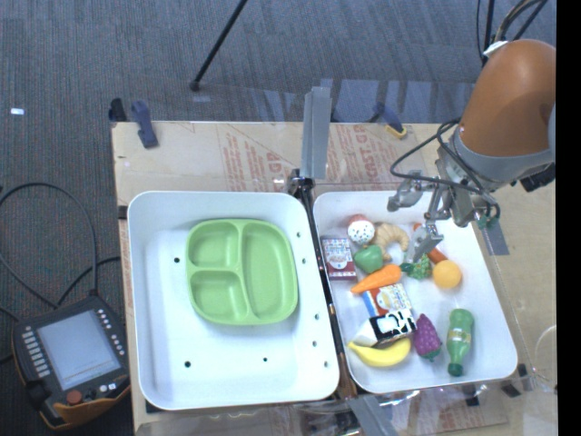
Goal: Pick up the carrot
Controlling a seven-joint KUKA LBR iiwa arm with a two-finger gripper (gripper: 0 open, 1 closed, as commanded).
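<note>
Orange plastic carrot (376,280) lies just below the round green pepper (369,259), long axis slanted, tip down-left, thick end up-right. Tool (428,241) right of pepper; grip state: cannot tell.

You see the carrot (376,280) lying flat in the right-hand bin (502,334), orange and tapered, slanted with its thick end up to the right. It touches a green pepper (369,259) above it.
</note>
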